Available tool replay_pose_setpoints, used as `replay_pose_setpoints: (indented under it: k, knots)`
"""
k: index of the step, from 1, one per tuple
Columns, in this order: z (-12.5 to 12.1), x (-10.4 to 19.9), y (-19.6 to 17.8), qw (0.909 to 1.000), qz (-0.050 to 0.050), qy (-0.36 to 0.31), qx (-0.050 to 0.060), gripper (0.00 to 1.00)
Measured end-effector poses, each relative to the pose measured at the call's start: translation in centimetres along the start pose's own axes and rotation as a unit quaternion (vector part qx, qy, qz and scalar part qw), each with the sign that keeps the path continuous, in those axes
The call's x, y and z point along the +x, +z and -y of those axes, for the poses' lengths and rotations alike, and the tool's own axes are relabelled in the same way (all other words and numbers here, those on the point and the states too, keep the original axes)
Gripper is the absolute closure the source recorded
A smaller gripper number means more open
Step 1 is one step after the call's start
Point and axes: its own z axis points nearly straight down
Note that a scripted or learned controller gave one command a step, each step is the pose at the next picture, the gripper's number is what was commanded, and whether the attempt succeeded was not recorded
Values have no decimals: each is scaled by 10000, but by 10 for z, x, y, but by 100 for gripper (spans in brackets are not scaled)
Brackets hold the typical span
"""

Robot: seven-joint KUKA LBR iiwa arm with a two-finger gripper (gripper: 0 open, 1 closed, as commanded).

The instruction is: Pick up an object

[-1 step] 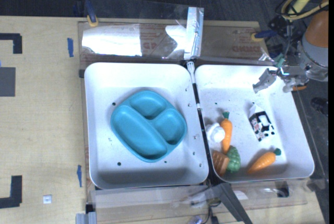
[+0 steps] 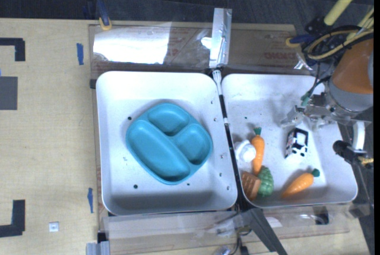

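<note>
You are hovering the two-finger gripper (image 2: 306,112), fingers spread wide and holding nothing, just above the small black-and-white toy cow (image 2: 296,144) lying in the right white bin (image 2: 279,90); be centring over it before descending.

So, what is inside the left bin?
The left bin holds one blue divided tray, its compartments bare. What lies under the tray is covered.
</note>
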Motion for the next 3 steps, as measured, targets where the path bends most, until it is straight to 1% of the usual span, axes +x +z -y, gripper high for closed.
replay_pose_setpoints:
  k: [1,2,3]
  knots:
    - [45,16,10,9968,16,-795,17,0]
    - [43,15,0,9969,24,-784,-6,100]
    - [86,36,5,9899,-1,-1415,58,100]
